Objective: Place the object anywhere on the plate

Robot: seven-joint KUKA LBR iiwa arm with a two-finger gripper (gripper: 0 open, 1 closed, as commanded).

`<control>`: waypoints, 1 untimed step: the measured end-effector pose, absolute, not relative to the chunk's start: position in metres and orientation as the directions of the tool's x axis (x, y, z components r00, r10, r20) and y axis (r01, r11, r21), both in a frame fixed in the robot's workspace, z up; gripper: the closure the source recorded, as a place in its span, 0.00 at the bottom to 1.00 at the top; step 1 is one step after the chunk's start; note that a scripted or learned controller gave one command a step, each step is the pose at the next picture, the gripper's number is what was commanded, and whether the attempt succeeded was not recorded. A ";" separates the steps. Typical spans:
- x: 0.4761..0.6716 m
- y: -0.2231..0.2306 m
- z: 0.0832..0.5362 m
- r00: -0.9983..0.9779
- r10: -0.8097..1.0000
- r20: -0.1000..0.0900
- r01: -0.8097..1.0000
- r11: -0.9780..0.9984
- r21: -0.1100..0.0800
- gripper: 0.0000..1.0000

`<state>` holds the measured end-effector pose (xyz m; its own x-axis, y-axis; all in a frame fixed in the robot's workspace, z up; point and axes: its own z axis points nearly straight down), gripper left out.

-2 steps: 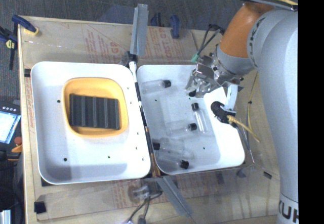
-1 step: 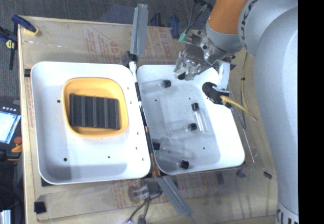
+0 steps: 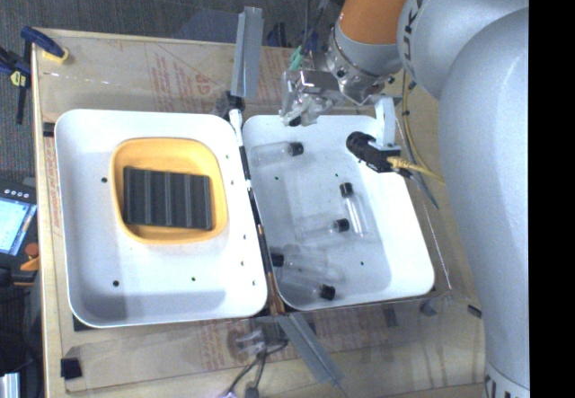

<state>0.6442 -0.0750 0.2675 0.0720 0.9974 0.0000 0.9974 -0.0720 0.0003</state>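
A yellow plate with a dark ridged middle lies in the left white bin. Several clear plastic vials with black caps lie in the right white bin: one near the far left corner, one in the middle, another beside it, and more by the near edge. My gripper hangs over the far left edge of the right bin, just above and beyond the corner vial. Nothing is seen held in it.
A black cable fitting on the arm hangs over the far right of the right bin. The bins' shared rims run between plate and vials. A metal bracket stands behind the bins.
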 end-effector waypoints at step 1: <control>0.656 -0.043 0.196 -0.177 0.984 0.001 0.984 0.177 -0.006 1.00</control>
<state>0.6558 -0.0426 0.1959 -0.1771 0.9842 0.0013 0.9842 0.1771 -0.0064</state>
